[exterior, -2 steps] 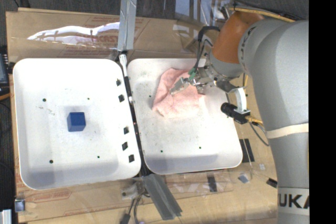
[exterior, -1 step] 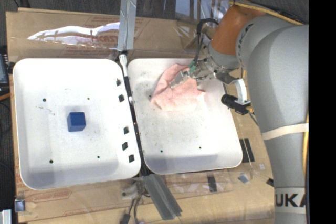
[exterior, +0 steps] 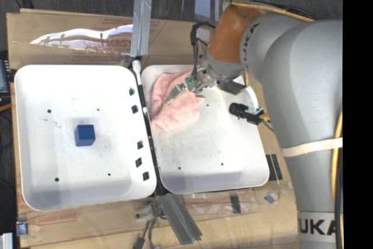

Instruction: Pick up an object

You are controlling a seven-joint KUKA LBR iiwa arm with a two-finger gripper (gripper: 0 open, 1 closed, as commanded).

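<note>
Pink crumpled cloth [exterior: 173, 103], right bin [exterior: 233, 175]

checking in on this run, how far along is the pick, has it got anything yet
Done: the arm has reached into the right bin and the end effector sits low on the pink cloth.
In hand: nothing clearly; the cloth lies bunched on the bin floor, and a grip can't be read from this angle.
Left: a confirmed grasp and lift. The blue cube sits untouched in the left bin.

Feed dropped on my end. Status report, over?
Gripper down on pink cloth in right bin. Blue cube alone in left bin. Nothing blocking.
</note>
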